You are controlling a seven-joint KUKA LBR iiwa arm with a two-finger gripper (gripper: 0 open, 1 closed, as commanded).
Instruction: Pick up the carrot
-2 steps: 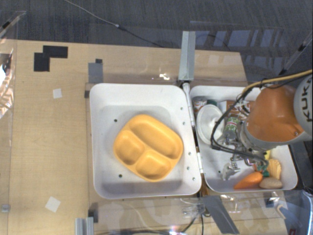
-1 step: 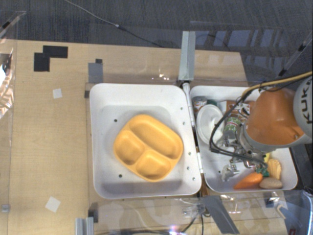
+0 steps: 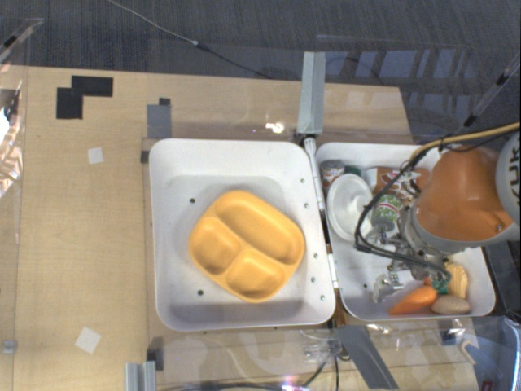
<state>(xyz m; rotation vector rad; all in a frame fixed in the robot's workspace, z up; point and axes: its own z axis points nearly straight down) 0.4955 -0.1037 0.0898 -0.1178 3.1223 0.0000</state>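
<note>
While the arm [image 3: 460,198] hangs low over the right-hand bin [image 3: 350,304], its claw [image 3: 396,282] sits just beside the carrot [image 3: 414,299], which lies near the bin's front wall, immediately to the claw's right and slightly nearer the viewer. Whether the claw is wide or narrow cannot be told, because cables and the wrist body cover it; nothing is seen held in it. A pale, rounded item [image 3: 450,305] touches the carrot's far end, and a yellowish piece [image 3: 458,278] rests just behind that. A white bowl [image 3: 348,202] stands well beyond the claw, toward the bin's rear. A yellow divided plate [image 3: 247,243] occupies the left-hand bin [image 3: 236,157], well apart from the claw. To do this step well, the claw should probably centre across the carrot's thick middle, straddling its short axis, and descend squarely so neighbouring items are not nudged.
</note>
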